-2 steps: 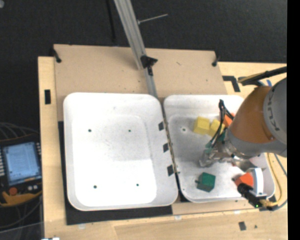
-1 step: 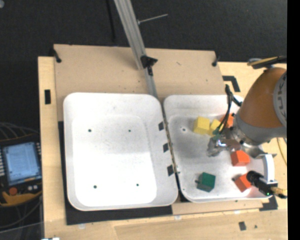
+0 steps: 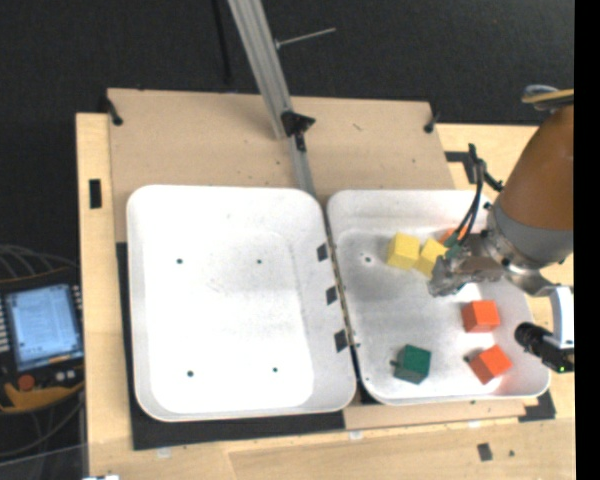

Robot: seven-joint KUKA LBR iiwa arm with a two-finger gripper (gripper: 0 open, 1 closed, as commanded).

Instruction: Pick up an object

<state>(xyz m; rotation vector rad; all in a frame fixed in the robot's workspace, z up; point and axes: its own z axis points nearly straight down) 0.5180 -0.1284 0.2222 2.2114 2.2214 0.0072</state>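
Observation:
In the right bin lie two yellow blocks side by side, a green block near the front, and two orange blocks at the right. Another bit of orange peeks out behind the gripper at the yellow blocks' right. My gripper reaches in from the right and hangs low just right of the second yellow block, touching or nearly touching it.
The left bin lies beside the right one. A metal pole slants up from the bins' back edge. A teach pendant lies off the bench at the left. Cables run along the arm's wrist.

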